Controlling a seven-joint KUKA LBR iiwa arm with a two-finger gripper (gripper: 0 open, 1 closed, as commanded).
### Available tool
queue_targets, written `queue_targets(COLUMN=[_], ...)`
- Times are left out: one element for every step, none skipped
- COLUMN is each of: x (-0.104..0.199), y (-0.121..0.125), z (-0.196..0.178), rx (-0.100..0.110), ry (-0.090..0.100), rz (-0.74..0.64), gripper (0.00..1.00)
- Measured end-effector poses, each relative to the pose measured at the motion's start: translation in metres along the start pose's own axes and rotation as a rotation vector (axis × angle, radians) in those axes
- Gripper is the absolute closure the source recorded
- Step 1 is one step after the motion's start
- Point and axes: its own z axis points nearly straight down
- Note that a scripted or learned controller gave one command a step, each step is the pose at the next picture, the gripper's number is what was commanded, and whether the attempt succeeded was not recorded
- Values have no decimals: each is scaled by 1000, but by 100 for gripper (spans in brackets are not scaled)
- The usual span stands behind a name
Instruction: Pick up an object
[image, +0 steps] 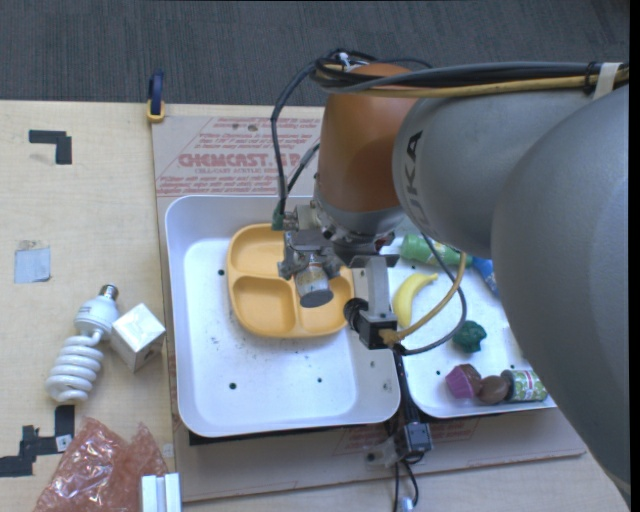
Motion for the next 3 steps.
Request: queue_targets(x=[-65, -64, -109], y=[67, 67, -35], z=[-14, -14, 22], rx=[-1, -1, -1], ry=[0, 0, 1], rz=[0, 0, 0], gripper=[100, 0, 0])
